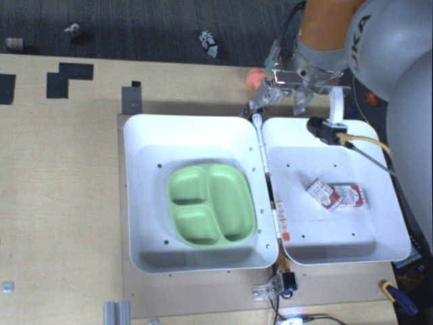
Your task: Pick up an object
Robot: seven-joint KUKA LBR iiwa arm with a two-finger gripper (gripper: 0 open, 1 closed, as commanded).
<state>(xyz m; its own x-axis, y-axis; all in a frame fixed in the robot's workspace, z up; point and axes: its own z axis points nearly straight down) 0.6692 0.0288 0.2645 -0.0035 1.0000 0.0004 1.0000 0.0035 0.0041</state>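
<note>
Packet (336,195) lies well below gripper (284,95).

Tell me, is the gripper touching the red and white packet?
Apart. The camera view shows the gripper above the right bin's far rim, with bare white floor between it and the packet.

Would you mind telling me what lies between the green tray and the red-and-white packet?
In the camera view, the bins' adjoining rims lie between the green tray and the packet.

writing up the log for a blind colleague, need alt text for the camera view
A grey arm with an orange band hangs over the far edge of two white bins, its gripper above the rim. The left bin holds a green divided tray; the right bin holds a red-and-white packet.
</note>
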